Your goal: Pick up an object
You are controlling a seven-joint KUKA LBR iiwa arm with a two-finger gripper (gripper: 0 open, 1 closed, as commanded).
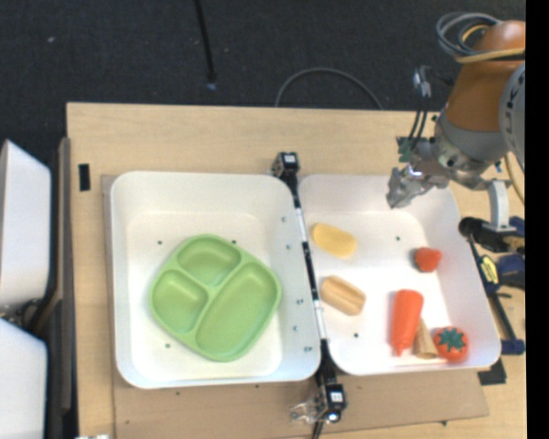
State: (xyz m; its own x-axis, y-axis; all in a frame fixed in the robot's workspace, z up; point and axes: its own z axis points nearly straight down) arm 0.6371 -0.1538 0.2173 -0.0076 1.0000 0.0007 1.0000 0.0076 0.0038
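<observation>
Plate (215, 297) in left bin (128, 199) — carrot (404, 320) right bin (366, 195).

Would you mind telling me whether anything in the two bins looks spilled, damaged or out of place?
Nothing stands out. The green divided plate lies flat in the left bin; the toy foods, including the carrot, lie apart in the right bin.

Five small objs are seen in the right bin (375, 359), all lying flat on its white floor. A yellow oval piece (334, 240) is placed near the divider, upper left. Just below it a tan bun-like piece (342, 295) is laid at a slant. A small red-orange round obj (427, 260) is found toward the right wall. An orange carrot (404, 320) is laid approx. upright in view; beside it, at bottom right, a red strawberry w/ green top (450, 343) is set.
</observation>
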